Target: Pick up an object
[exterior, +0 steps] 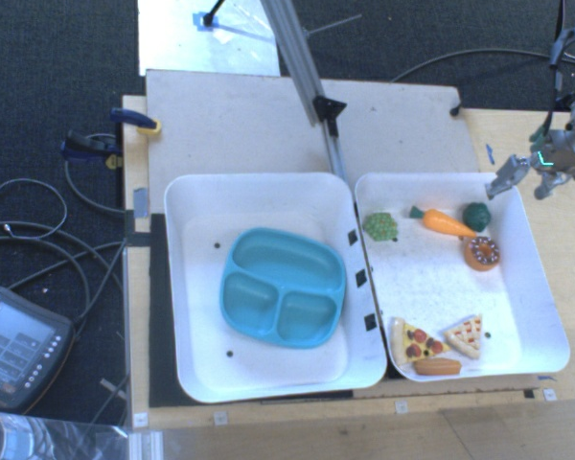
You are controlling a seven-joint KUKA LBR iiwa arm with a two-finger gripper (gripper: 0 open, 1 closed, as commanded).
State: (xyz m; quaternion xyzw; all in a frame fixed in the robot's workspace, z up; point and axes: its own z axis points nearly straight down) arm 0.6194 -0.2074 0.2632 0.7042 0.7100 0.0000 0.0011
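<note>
A pale wooden bench [249, 123] carries two shallow white bins side by side, set on a dark mat and ringed by black carpet [48, 56] strewn with looping cables [38, 228]. The left bin [187, 353] holds a blue sectioned plate [283, 287], lying near its centre with three compartments showing. The right bin [546, 324] holds toy food: a green broccoli floret [380, 225] near its far left corner, an orange carrot [443, 221] beside a dark green round piece [476, 216] toward the far edge, and a chocolate-iced doughnut [481, 252] just in front of that pair. Along the near edge lie a pizza slice [410, 338], a hot dog [436, 366] just in front of it, and a waffle wedge [466, 335] to their right.

The gripper [523, 178] hangs over the right bin's far right corner, its two grey fingers spread apart with nothing between them, a small teal light glowing on the body behind. It sits well apart from the carrot and the doughnut, the nearest pieces.

A grey metal pole [292, 41] slants across the bench from the far side, ending at a black bracket [327, 109] above the seam between the bins. A blue and yellow clamp [134, 120] grips the bench's far left edge. A handheld control pendant [17, 346] rests on the carpet off the near left corner, and a pale sheet [187, 8] lies beyond the far edge.
</note>
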